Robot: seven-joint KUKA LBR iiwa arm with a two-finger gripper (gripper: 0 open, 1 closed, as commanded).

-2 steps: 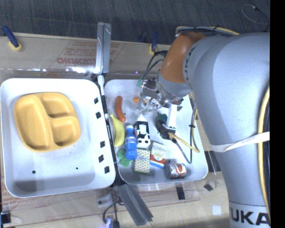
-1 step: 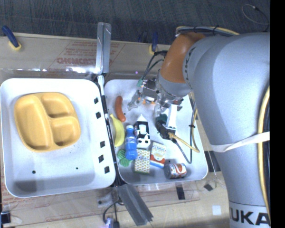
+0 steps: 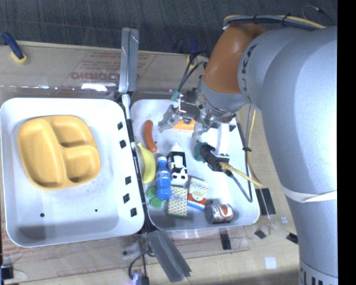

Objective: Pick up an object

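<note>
My gripper (image 3: 184, 123) hangs spread wide over the right bin (image 3: 242, 186), just above an orange item (image 3: 186, 122), nothing held.

Tray (image 3: 58, 152) in L bin (image 3: 24, 218); can (image 3: 218, 212) in R bin's (image 3: 244, 215) near corner.

Robotics lab bench, white bins (image 3: 12, 159) of test objects, clamped cardboard backing (image 3: 77, 64), cabling
</note>
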